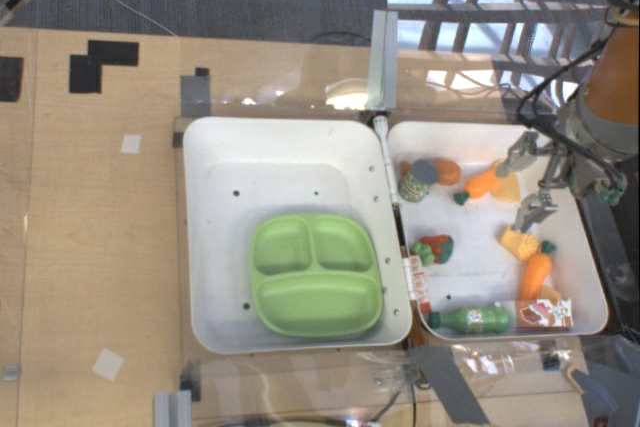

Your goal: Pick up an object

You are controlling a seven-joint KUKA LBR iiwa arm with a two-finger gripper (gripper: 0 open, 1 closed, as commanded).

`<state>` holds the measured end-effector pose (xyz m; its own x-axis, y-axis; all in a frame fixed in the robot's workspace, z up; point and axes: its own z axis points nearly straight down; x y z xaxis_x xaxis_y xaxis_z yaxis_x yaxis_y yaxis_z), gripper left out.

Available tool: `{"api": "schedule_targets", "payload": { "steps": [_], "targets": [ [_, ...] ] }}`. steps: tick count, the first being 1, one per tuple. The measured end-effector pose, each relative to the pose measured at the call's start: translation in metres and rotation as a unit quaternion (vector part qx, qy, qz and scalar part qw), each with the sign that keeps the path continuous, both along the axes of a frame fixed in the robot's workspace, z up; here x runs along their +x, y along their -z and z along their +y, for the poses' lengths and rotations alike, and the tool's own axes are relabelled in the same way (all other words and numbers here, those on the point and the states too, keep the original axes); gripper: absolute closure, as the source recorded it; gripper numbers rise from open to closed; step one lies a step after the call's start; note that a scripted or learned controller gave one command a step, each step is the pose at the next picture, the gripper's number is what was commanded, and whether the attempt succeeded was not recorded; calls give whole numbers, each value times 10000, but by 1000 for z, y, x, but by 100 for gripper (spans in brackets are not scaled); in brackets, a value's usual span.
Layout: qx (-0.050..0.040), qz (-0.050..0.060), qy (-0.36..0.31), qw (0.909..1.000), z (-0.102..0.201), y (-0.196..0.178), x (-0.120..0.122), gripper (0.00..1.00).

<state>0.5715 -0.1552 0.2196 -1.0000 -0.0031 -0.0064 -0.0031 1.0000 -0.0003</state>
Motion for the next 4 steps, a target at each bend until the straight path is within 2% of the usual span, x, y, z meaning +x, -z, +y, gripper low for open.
{"api": "schedule_targets", "payload": {
  "steps": [1,2,3,4],
  "targets": [
    [14,40,-64,10000,-8,106,38,0],
    [-2,-28,182,9998,-12,132,56,0],
    [-11,-97,146,9998,-10,117,61,100],
    [9,-55,1168,9931,28,-34,90,100]
  ]
}}
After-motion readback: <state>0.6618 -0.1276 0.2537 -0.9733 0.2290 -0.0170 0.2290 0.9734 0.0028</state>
